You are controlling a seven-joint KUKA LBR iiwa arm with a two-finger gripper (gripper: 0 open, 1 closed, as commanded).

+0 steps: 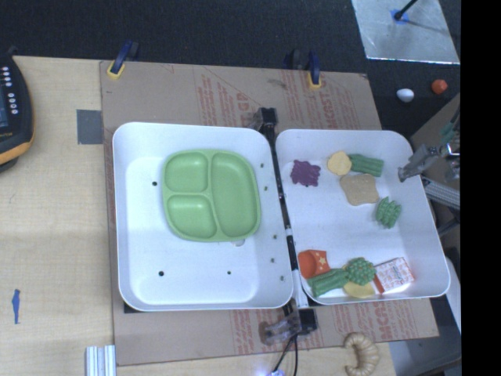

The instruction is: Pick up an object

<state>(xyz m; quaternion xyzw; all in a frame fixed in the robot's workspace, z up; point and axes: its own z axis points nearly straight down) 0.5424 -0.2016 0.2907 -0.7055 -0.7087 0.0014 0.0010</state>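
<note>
step: approach, your pincer (409, 169) sits at right bin (423, 210) edge
pincer: state unclear
next: drop onto green toy (387, 211)

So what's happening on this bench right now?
A robot arm is set up to pick an object out of the bins. Its gripper sits at the right edge of the right bin, with nothing visibly in it. The toy foods lie there untouched: a purple piece, a tan slice, a red piece. The left bin holds a green divided plate.
</note>
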